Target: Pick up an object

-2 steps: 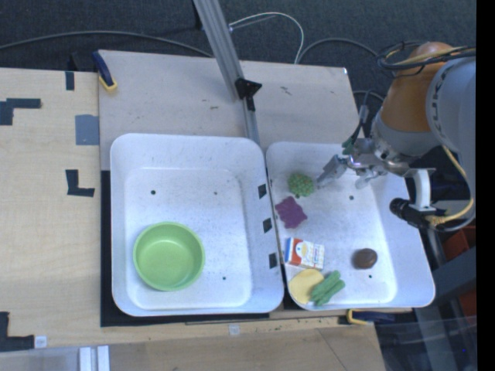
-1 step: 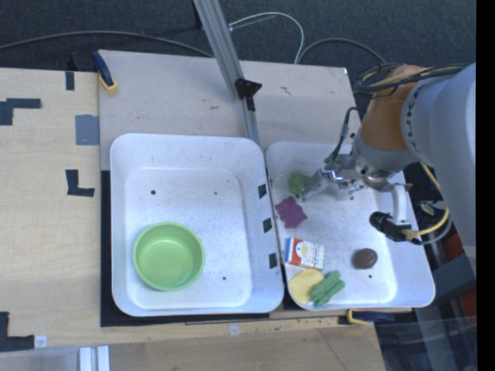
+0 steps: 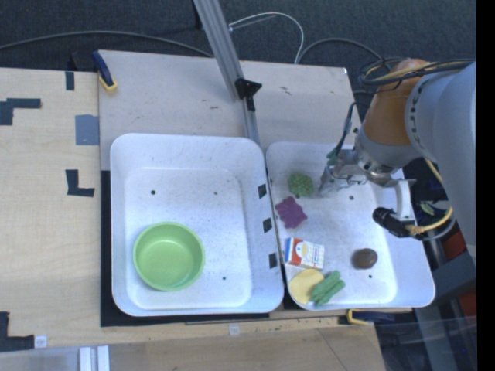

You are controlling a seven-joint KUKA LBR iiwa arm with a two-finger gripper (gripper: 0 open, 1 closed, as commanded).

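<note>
My gripper [image 3: 328, 182] reaches into the right bin [image 3: 402, 284] from the right, its tip just right of a green knobbly ball [image 3: 301, 184]. Nothing shows between the fingers. Below the ball lies a purple piece [image 3: 291, 212]. Further toward the front lie a small white and red carton [image 3: 303, 252], a yellow disc [image 3: 305, 286], a green pod-shaped toy [image 3: 328, 287] and a brown round piece [image 3: 364, 259].
The left bin [image 3: 131, 161] holds a green bowl [image 3: 168, 256] at its front left. A grey pole [image 3: 224, 45] slants down from the top to the wall between the bins. Cables lie behind the bench.
</note>
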